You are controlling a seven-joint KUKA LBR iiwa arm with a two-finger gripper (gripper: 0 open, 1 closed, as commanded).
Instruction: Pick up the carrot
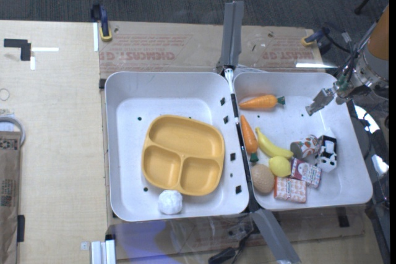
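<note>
Glossy yellow plastic tray [183,154]; smooth white plastic bins [117,133]; matt pale wood bench [49,133].

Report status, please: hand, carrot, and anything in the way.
Hand above right bin, near its back right, holding nothing. Two carrots: one at back, one along left wall beside banana. Back carrot lies clear.

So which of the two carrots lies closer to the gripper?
The carrot lying crosswise at the far end of the right bin, green top pointing towards the gripper. The other carrot lies lengthwise against the bin's left wall, farther off.
</note>
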